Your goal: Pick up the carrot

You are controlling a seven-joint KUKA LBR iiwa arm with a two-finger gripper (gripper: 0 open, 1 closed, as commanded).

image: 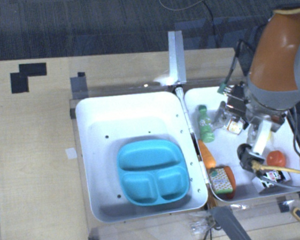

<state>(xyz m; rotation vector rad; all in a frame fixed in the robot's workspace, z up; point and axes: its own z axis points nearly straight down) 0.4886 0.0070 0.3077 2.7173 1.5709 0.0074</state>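
The carrot (pixel 207 156) is a small orange piece lying along the left wall of the right bin (pixel 211 94), just below a green bottle (pixel 205 124). My gripper (pixel 226 115) hangs over the upper middle of the right bin, to the right of the bottle and above and right of the carrot. It is apart from the carrot, and nothing shows as held.
A blue divided tray (pixel 152 171) lies in the left bin (pixel 97 149). In the right bin, a patterned packet with an orange edge (pixel 222 181) lies just below the carrot. A red round item (pixel 276 158) sits at the lower right, and a small yellowish item (pixel 235 128) lies under the gripper.
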